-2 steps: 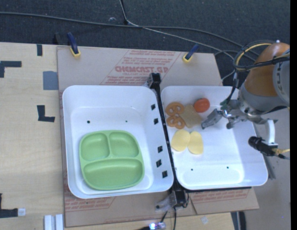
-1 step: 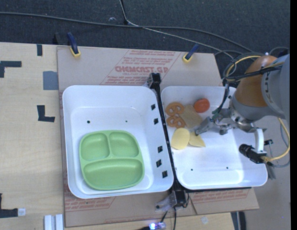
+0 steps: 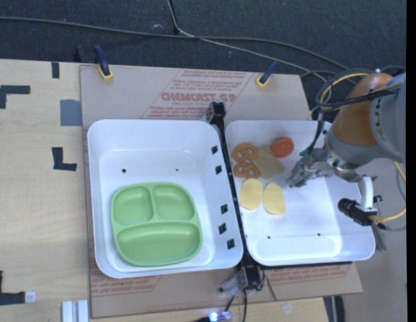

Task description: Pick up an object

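In the right bin (image 3: 308,240) lie a red tomato-like ball (image 3: 282,147), two brown pretzels (image 3: 246,159), a tan slice (image 3: 269,164) and two pale yellow ovals (image 3: 262,196). My gripper (image 3: 299,174) hangs low over the right bin, just right of the tan slice and below the red ball. Nothing shows between its fingers. The grey arm with its orange band (image 3: 362,116) comes in from the right.
A green divided plate (image 3: 156,223) lies in the left bin (image 3: 154,146). A black divider with clips (image 3: 225,180) runs between the bins. Cables (image 3: 359,210) trail at the right edge, and blue-yellow clamps (image 3: 102,64) hold the cardboard at the back.
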Robot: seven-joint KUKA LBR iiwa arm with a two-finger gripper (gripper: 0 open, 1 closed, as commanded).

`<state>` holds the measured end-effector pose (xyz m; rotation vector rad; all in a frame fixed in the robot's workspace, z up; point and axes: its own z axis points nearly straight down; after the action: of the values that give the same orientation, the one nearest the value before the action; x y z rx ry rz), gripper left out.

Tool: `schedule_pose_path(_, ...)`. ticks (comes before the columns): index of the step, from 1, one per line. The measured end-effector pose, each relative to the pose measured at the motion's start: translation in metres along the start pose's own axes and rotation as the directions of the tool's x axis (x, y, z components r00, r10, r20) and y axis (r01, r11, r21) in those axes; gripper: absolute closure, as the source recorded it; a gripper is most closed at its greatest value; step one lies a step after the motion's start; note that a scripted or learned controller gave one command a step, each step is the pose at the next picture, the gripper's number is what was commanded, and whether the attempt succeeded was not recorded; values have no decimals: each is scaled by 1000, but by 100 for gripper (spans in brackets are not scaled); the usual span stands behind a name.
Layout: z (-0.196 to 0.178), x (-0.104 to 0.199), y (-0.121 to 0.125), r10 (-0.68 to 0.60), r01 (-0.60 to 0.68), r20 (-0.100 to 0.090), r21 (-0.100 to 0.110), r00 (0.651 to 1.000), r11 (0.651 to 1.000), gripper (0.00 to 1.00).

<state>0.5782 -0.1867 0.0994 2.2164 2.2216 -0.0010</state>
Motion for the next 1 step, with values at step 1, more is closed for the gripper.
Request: schedule_pose_path(1,-57,-5,9,1,-1,-1,-2,1000,1000,100)
